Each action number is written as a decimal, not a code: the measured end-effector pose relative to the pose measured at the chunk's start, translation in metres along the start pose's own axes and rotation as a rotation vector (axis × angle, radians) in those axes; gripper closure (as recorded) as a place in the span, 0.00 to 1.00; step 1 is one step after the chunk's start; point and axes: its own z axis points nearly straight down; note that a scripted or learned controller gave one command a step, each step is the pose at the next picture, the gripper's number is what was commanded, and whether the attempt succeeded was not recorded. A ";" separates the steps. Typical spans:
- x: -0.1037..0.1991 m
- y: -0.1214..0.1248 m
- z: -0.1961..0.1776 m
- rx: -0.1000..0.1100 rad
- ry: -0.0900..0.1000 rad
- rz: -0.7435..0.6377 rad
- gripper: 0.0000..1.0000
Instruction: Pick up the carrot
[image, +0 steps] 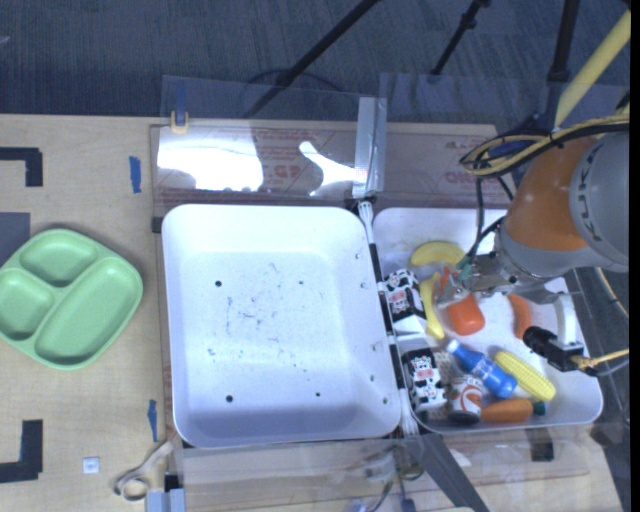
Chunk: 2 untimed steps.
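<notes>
- Since my arm (575, 215) reaches in from the right over the right bin (590, 400), it covers that bin's upper part, and the left bin (270, 320) beside it lies bare on the tabletop (80, 420).
- My end effector (470, 285) hangs low among the toys near the yellow banana (437, 254) — how far it is parted, or whether it grips anything, I cannot tell.
- The carrot (506, 409) lies flat near the right bin's front wall, orange, just beside the corn cob (527, 374) and touching the blue bottle (482, 369).
- I judge it a light, stiff plastic toy — smooth, tapered, likely to slip; I would pinch it across its thicker middle.
</notes>
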 end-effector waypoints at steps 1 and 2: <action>-0.010 0.011 0.012 0.010 0.002 0.126 1.00; -0.011 0.011 0.003 0.007 0.001 0.127 1.00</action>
